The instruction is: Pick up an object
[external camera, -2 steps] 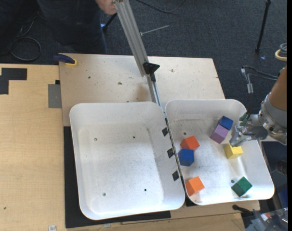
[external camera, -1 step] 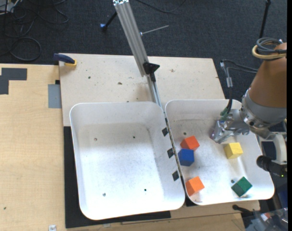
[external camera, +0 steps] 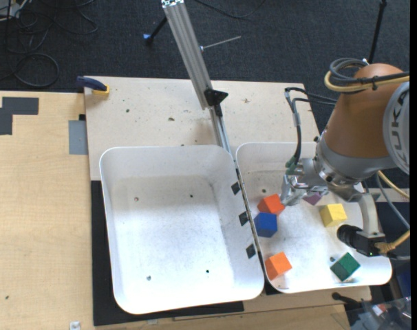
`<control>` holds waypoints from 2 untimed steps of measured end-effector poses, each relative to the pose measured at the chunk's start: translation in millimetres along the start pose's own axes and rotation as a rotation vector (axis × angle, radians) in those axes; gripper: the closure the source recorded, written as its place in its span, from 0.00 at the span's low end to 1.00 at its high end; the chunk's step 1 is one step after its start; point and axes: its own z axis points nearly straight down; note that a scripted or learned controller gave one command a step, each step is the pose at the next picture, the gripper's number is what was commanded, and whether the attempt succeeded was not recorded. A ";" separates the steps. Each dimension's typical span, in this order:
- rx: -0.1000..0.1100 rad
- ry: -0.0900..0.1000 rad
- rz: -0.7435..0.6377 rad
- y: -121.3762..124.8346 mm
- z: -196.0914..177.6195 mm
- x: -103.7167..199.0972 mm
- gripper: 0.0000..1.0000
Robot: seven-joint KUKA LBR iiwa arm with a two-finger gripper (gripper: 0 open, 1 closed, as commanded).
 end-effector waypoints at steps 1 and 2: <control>0.000 0.000 -0.001 16.3 9.6 58.9 1.00; 0.000 0.000 -0.001 29.2 21.4 115.4 1.00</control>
